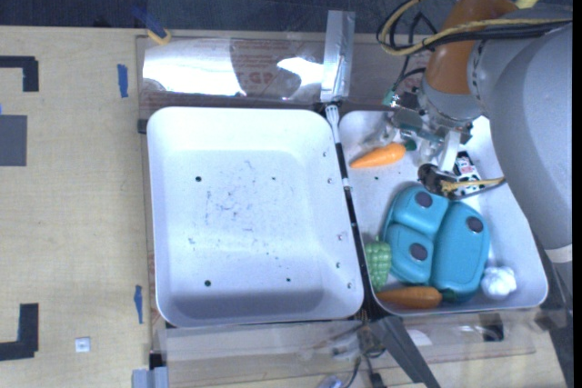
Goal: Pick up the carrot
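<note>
Carrot, small orange tapered plastic, lies in the right white bin near its upper left corner, long axis roughly crosswise, just left of the end effector. End effector state: cannot tell. Blue moulded plastic toy sits below.

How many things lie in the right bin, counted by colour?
Orange: 2, carrot and a second orange piece
Blue: 1, blue toy
Green: 1, green piece
White: 1, white ball
Black and white: 1, small figure
Total: 6
</note>
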